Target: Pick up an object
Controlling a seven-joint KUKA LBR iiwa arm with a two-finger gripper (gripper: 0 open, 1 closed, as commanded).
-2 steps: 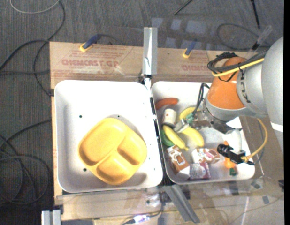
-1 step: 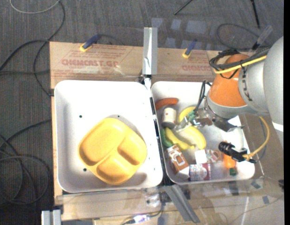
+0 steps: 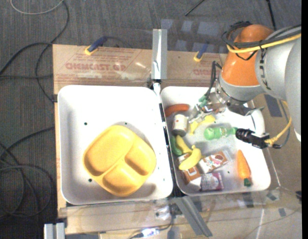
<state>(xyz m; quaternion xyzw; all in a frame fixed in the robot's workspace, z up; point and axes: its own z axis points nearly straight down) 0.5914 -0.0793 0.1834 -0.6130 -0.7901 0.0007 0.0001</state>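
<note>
1. The gripper [image 3: 208,105] sits in the upper part of the right bin [image 3: 263,179], in the right half of the frame, below the arm's orange band [image 3: 242,68].
2. Whether it is spread or pinching anything cannot be told; clutter and the wrist hide that.
3. Just beneath and left of it lie a small grey-white can [image 3: 179,123] and a yellow piece [image 3: 200,123], with a red-brown item [image 3: 176,109] at the bin's upper-left corner.
4. To its lower right lies a green bottle [image 3: 218,132] on its side, near the bin's middle.
5. A black connector with a yellow cable [image 3: 253,137] hangs over the bin's right side.
6. Lower down, a banana [image 3: 190,160] lies left of centre, touching a red-and-white packet [image 3: 212,162]; a purple-grey pouch [image 3: 212,181] lies near the bottom wall.
7. A carrot [image 3: 243,166] lies toward the lower right of that bin, apart from the packet.
8. The left bin [image 3: 74,103] holds a yellow divided tray [image 3: 120,159] with 3 compartments, set low and right of centre.
9. 2 clamps, blue and yellow, sit on the cardboard [image 3: 104,68] above the bins.
</note>
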